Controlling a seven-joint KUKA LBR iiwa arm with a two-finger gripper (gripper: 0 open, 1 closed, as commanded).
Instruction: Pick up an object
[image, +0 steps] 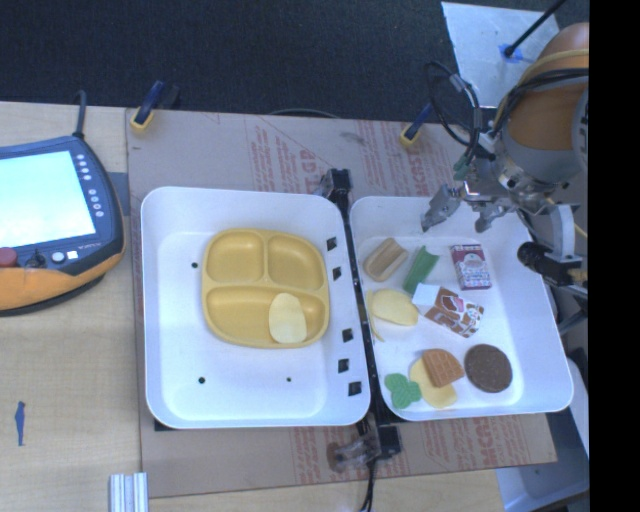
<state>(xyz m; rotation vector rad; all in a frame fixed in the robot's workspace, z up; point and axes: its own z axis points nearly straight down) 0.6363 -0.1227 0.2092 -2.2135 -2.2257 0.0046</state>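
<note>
Camera view: gripper (463, 207) spread and bare above right bin (540, 300); lower squarely onto red box (470, 267).

A yellow tray (238, 262) sits in a white bin (165, 300); the round cookie (488, 367) is dark brown.

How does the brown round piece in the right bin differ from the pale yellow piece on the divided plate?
The brown round piece is dark and circular; the pale yellow piece is light and more oval. The brown one lies straight on the right bin floor, the yellow one in the divided plate in the left bin. Both lie flat, untouched.
</note>
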